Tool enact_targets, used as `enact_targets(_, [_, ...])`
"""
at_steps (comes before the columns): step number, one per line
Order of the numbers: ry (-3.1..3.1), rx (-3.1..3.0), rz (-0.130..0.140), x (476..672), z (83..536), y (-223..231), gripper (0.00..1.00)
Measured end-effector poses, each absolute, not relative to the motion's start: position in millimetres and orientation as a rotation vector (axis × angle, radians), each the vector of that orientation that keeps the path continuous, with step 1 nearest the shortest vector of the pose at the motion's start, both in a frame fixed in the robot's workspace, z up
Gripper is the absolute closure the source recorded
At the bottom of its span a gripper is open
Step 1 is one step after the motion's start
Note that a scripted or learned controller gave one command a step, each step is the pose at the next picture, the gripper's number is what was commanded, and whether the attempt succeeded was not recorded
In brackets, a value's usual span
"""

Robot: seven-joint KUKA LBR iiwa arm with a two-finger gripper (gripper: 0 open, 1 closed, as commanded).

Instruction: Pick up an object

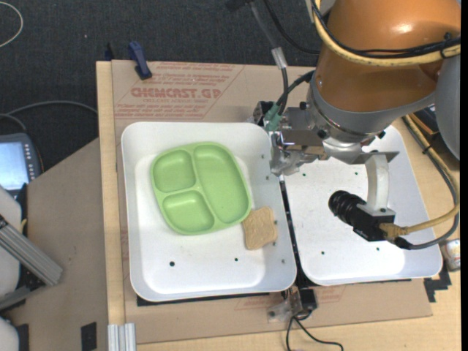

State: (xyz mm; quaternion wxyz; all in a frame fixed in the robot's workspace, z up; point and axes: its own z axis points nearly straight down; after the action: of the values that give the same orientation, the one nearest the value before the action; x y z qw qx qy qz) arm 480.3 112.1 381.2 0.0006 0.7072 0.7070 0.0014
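Observation:
A green plate (201, 189) with three compartments lies in the left bin (150, 269), a little left of its middle. A tan, square sponge-like piece (259, 228) lies flat at the plate's lower right corner, touching or nearly touching it. My gripper (281, 162) hangs over the ridge between the two bins, at the left bin's upper right edge, above and slightly right of the tan piece. The bulky orange and grey wrist hides most of it. I see nothing held in it.
The right bin (344, 263) lies under the arm, which covers its upper half. Both bins rest on a cardboard sheet (183, 86) with a blue clip (139, 59) at its far left corner. Cables run behind the bins.

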Motion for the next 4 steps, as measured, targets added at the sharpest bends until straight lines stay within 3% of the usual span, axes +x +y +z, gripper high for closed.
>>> enact_targets(1, [2.22, 2.22, 0.007, 480.8, 391.4, 112.4, 1.0])
enact_targets(2, [2.216, 2.231, -0.01, 478.8, 353.1, 51.0, 1.0])
enact_targets(3, [2.222, 2.216, 0.007, 479.7, 393.0, 72.8, 1.0])
enact_targets(4, [2.219, 2.214, 0.018, 480.0, 488.2, 83.3, 1.0])
